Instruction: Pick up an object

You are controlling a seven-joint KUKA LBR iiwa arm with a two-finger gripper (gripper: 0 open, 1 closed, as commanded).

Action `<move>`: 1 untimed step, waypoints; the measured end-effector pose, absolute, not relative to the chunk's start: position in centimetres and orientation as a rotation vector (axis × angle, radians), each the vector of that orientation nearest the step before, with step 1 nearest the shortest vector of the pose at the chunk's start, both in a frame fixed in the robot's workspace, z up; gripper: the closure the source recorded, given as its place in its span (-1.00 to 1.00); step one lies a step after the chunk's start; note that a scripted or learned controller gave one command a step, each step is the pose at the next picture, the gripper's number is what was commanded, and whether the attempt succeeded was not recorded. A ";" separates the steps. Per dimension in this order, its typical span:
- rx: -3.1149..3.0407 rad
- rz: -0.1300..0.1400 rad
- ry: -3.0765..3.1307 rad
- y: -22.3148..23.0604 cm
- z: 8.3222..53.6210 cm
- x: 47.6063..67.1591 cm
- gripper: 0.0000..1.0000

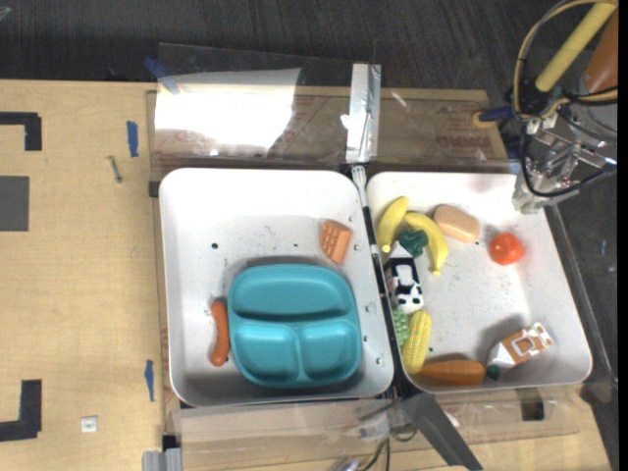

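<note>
Nothing lifted yet: the tomato (506,248) lies in the right bin (574,302), just beside the bread roll (456,223), bananas (412,230) beyond that. My pincer (528,200) hovers over the bin's far right corner, above the tomato; how wide it stands, I can't tell. The whole pick remains.
</note>
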State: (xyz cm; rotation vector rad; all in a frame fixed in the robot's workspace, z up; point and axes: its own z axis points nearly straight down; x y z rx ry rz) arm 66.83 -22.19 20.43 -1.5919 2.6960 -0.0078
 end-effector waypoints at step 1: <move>-2.040 -0.003 2.381 -21.1 21.5 65.2 1.00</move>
